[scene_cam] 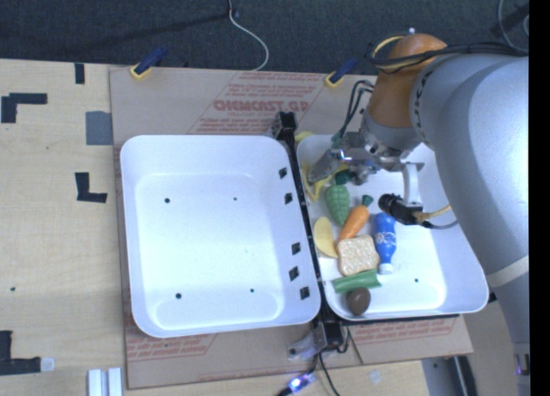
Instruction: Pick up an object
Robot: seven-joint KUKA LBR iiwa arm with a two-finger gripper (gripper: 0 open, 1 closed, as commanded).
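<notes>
While the arm [481,119] reaches in from three o'clock, its gripper [344,165] sits low over the far end of the right bin [430,295], just above the toy pile.

Nearest the camera, at the six o'clock end of that pile, lies a brown round piece [357,301], touching a green strip [356,281] just beyond it. Next comes a tan cracker-like square [357,254], with a pale yellow slice [324,237] at its nine o'clock and a blue and white bottle [384,240] at its three o'clock. Farther on, an orange carrot [354,221] leans beside a dark green vegetable [337,202], whose far tip lies right under the gripper. How wide the tool stands, or whether it grips anything, cannot be told from here. The left bin [142,158] sits at nine o'clock of the right one, both on a cardboard sheet [245,106].
</notes>
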